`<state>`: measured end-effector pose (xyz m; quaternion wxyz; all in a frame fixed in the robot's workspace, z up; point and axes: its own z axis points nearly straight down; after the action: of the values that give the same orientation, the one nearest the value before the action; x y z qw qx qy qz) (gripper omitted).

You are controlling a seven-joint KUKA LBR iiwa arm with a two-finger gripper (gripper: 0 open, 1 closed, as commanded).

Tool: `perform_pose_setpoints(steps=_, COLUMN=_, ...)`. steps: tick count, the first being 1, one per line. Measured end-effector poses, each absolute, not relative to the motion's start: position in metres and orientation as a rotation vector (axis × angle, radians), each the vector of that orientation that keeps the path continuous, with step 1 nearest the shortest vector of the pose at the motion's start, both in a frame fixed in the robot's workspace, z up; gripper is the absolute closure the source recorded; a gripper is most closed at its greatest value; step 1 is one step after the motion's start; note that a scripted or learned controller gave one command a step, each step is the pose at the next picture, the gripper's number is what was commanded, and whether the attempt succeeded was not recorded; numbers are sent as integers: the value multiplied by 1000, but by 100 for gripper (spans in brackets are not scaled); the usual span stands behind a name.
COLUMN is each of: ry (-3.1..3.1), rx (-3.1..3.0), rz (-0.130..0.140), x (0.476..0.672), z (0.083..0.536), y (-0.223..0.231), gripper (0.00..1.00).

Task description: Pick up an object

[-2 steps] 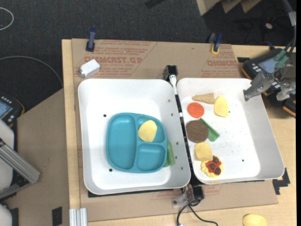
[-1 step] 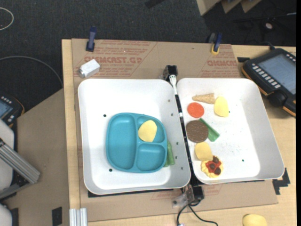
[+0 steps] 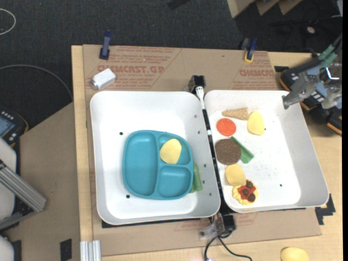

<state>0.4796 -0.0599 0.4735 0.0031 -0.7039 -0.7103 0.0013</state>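
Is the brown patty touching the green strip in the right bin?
Touching. The camera view shows the brown patty overlapping the green strip, no gap between them.

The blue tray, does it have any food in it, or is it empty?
Not empty. The blue tray holds one yellow food piece in its upper right compartment; its other compartments show bare blue.

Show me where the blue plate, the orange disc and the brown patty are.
blue plate (image 3: 140,165): camera view, bare floor of its large left compartment.
orange disc (image 3: 227,126): camera view, middle of its top face.
brown patty (image 3: 228,151): camera view, centre of its top.
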Motion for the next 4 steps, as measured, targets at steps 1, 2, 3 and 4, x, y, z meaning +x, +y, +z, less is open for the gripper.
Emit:
perform_pose_setpoints(steps=1, ry=-2226, rx=-2224, rz=-5, x=480, z=488, y=-65, gripper=100)
perform_pose_setpoints(steps=2, ry=-2229, rx=-2227, rz=-8, x=481, z=499, y=-65, gripper=100)
perform_pose_setpoints(steps=3, ry=-2232, rx=-2229, rz=-11, x=482, z=509, y=-65, gripper=100)
perform_pose_setpoints(steps=4, ry=-2235, rx=-2231, rz=-14, x=483, z=520, y=-65, gripper=100)
